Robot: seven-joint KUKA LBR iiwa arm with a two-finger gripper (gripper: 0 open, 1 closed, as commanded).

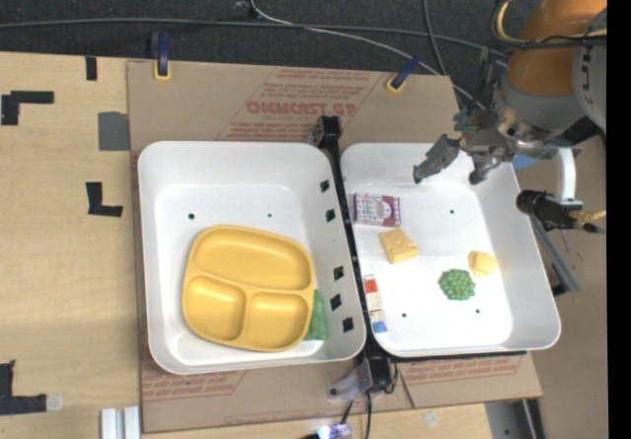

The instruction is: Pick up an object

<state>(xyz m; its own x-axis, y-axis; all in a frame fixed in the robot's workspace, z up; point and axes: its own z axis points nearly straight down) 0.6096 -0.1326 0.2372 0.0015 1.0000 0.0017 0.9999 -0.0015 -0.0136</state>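
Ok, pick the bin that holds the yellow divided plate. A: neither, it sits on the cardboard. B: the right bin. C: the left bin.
C: the yellow divided plate lies inside the left bin, with a green thing tucked at its right edge.

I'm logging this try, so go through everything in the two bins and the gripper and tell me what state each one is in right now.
gripper: open, above the right bin's far edge, holding nothing.
yellow plate: flat in the left bin, right side up.
green item: wedged beside the plate's right edge.
purple packet: lying flat, right bin.
cheese wedge: resting loose.
green ball: resting loose.
small yellow piece: resting loose.
right bin: holds the small items.
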